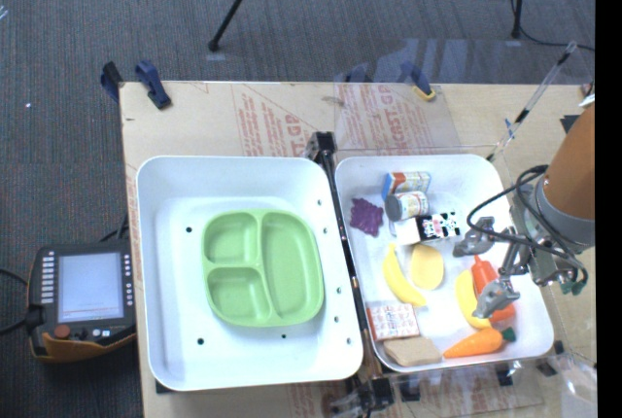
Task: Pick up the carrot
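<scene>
The tabletop (233,115) carries two white bins; the left bin (165,183) holds a green plate (262,267), the right bin (476,168) a heap of toy food. The arm (583,178) reaches in over the right bin, so this looks like the approach step. The claw (498,295) hangs above a banana (465,299), but I cannot tell how far open it is or whether it has hold of anything. The carrot (476,342) lies just below the claw, near the bin's front right corner. Next the claw should probably shift over it and drop.

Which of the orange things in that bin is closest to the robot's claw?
The orange piece right beside the gripper; the carrot lies apart, nearer the right bin's front edge.
</scene>
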